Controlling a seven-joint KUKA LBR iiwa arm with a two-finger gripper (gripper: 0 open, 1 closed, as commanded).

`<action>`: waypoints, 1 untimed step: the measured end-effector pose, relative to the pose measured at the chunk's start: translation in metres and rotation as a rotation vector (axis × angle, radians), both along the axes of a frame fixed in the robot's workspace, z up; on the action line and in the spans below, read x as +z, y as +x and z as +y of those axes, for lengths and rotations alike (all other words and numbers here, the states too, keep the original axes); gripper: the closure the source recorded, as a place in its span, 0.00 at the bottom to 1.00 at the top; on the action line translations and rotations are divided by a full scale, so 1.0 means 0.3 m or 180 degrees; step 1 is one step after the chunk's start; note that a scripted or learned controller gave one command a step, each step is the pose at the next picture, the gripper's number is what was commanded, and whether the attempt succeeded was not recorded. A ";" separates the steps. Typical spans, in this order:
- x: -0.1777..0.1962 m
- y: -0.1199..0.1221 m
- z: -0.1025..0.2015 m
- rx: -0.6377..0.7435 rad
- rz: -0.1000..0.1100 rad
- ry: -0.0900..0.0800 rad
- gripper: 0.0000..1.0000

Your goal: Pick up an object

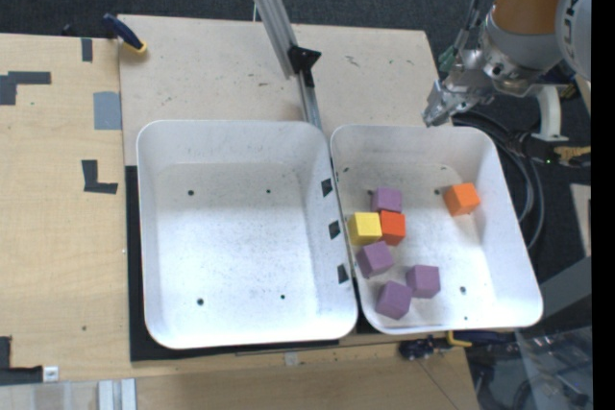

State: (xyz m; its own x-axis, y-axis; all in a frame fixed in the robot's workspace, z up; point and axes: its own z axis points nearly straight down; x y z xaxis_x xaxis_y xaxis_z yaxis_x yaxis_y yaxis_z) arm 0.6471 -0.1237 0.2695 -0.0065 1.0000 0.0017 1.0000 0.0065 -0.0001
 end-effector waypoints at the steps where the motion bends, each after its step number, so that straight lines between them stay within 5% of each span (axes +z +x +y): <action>1: -0.002 -0.033 0.203 0.0002 0.0004 0.0001 1.00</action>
